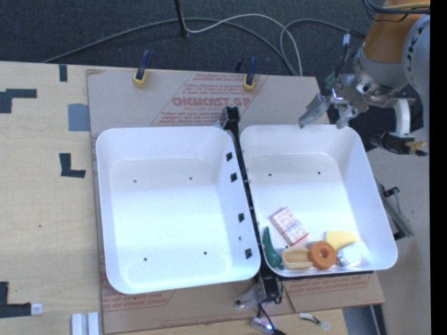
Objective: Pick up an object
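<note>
Arm: grey with the orange band, came in from the right, up near the far right corner.
Gripper [323, 114]: hung over the far rim of the right bin [363, 160], fingers spread apart, nothing between them.
Objects: all piled in the right bin's near corner, well apart from the gripper.
Pile: orange ring [322, 254], yellow piece [341, 239], red-and-white packet [288, 225], tan block [296, 257], green thing [270, 250].
Left bin [105, 187]: sat right beside it on the bench [42, 208].
</note>
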Controlling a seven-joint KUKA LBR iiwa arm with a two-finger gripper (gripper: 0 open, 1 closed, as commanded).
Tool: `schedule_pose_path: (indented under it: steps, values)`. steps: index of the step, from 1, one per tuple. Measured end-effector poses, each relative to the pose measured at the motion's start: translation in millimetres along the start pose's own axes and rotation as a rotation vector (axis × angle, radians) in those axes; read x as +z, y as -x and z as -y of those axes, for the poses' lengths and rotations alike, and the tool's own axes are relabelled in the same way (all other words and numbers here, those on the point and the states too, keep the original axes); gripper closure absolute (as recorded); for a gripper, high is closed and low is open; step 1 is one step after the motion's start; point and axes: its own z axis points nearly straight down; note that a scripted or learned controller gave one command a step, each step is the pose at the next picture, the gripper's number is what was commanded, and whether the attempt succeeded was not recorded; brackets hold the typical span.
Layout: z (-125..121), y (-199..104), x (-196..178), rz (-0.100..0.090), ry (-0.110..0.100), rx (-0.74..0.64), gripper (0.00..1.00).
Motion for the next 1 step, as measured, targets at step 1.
schedule_pose_path:
  steps: [1]
  values:
    - [58.7,-20.5,-6.1,0.0,0.001,0.0,0.0]
